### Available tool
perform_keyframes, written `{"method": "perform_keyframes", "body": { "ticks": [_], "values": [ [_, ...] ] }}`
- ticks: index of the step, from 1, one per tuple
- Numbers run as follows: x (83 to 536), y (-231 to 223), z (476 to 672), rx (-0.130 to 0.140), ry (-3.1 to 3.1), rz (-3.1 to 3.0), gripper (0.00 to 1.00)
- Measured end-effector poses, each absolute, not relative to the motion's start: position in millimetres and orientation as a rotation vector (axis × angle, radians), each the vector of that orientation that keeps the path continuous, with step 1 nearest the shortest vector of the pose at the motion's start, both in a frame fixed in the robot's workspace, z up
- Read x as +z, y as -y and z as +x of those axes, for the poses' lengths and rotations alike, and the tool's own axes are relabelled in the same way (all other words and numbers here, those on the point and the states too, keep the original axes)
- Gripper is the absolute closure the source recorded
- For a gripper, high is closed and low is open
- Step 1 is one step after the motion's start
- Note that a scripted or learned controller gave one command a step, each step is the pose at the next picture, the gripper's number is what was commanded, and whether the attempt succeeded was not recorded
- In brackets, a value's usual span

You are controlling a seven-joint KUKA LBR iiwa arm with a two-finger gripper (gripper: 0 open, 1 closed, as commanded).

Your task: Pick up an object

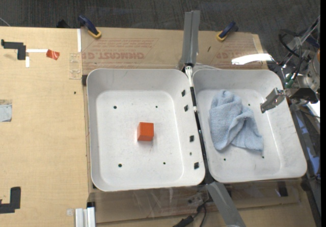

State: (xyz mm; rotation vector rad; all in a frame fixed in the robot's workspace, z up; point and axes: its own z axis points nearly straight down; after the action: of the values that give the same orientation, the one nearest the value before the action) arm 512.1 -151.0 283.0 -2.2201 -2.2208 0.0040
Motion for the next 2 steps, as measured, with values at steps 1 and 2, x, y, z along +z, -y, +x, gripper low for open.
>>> {"method": "perform_keyframes", "body": {
  "ticks": [1, 2],
  "values": [
    [120, 179, 482.9, 0.004, 1.939, -2.467, 0.0],
    [108, 193, 544.1, 0.001, 2.184, -2.259, 0.0]
  ]
}}
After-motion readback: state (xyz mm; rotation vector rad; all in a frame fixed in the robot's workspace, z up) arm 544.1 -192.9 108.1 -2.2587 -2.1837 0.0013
